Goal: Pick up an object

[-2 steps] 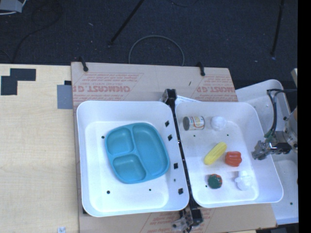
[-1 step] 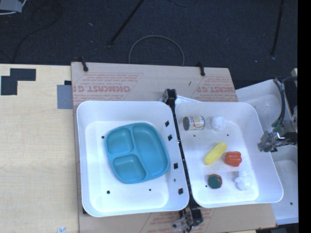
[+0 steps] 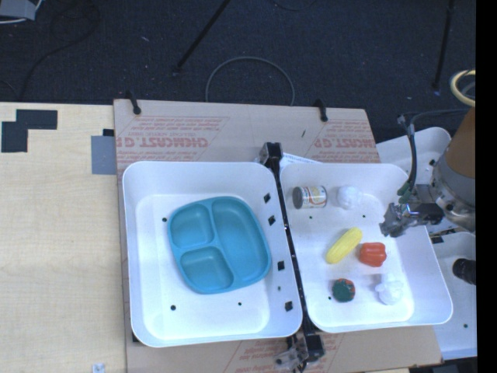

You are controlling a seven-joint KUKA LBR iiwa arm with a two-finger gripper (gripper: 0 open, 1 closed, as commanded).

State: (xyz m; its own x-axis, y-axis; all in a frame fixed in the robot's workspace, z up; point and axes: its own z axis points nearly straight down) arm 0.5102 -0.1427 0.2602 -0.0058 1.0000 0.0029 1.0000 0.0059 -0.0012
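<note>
Sitting nearest the camera in the right bin, a dark green and red ball is being flanked by a small white object close to the bin's near right corner. Just beyond them, a yellow corn cob is lying at a slant near the bin's middle, with a red-orange pepper beside it on the right, the two apart. Towards the far edge, a small tin can is lying on its side, and another white object is resting just to its right. The left bin is being occupied by a blue divided plate, set at its middle with three compartments facing up. At the right bin's right edge, the gripper is being held above the rim, well apart from the can and near the pepper; nothing is being seen between its fingers, and whether they are apart or together cannot be told. Both bins are being carried on a cardboard sheet on the bench.
</note>
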